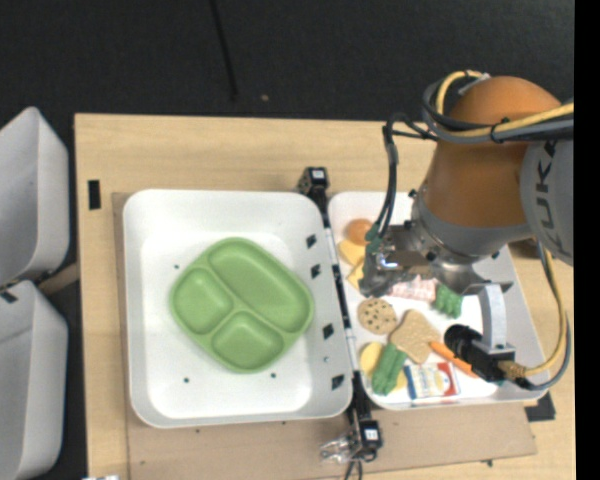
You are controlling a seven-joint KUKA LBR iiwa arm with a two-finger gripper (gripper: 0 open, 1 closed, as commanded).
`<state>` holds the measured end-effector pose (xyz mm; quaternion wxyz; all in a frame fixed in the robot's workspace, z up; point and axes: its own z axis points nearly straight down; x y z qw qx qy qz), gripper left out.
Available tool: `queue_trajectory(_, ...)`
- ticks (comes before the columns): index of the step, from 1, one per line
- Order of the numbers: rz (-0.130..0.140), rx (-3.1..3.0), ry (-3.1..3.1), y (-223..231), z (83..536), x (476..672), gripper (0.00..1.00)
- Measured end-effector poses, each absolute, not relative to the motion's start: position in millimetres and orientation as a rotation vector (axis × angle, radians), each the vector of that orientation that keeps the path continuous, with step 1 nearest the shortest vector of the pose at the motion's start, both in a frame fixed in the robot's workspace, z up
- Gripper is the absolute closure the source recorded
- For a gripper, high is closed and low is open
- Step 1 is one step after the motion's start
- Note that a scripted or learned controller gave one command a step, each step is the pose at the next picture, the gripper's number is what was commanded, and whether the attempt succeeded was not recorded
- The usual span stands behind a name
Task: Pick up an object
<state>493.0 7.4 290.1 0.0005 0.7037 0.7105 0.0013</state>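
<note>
Table: a wooden table carries two white bins side by side, so that things can go from one to the other.
Left bin: it holds a green plate with three sections, lying flat in the middle.
Right bin: here is the pile of small toy foods, which are the things to pick. I see a cookie, a slice of bread, a green vegetable, a carrot and a small packet, close together and some touching.
Arm: it reaches in from the right and hangs over the back part of the right bin, probably to choose a thing below.
Claw: it is low, near the cookie; I cannot tell its state, and nothing is seen in it.
</note>
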Motion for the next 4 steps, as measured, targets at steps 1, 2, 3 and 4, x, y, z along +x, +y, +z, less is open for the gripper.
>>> queue_trajectory(1,-0.002,2.218,2.225,2,298,493.4,1.00)
queue_trajectory(2,-0.003,2.215,2.228,2,308,494.4,1.00)
queue_trajectory(3,-0.005,2.210,2.233,1,317,495.3,1.00)
queue_trajectory(4,-0.009,2.202,2.241,0,326,496.2,1.00)
